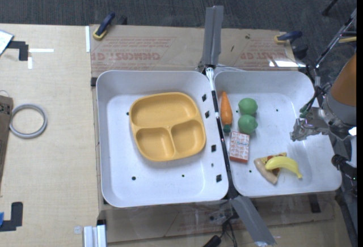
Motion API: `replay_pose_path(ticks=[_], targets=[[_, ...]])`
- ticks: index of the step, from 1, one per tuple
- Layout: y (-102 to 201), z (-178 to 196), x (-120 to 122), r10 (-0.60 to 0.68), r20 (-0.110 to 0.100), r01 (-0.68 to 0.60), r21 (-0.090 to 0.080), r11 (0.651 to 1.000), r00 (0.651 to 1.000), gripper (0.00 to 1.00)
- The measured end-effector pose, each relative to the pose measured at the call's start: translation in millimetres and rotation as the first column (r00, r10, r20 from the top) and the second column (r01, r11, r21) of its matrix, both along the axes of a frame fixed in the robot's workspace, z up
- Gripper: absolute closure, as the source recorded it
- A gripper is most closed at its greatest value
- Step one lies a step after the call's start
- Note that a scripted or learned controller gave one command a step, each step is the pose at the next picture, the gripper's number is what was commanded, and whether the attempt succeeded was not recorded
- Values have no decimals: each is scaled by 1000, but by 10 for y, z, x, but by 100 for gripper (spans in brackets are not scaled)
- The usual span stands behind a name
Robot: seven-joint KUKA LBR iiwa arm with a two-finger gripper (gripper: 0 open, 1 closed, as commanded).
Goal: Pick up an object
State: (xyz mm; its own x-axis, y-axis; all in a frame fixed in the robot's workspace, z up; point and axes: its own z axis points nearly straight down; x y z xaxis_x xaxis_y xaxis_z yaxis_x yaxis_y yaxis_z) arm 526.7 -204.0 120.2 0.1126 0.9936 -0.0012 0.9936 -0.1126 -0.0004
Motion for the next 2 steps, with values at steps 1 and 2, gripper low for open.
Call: replay_pose_path(ticks=[1,2], targets=[[-62,-304,18,252,-3,-252,3,968,968,100],[-178,-295,137,645,1,-645,0,764,764,100]])
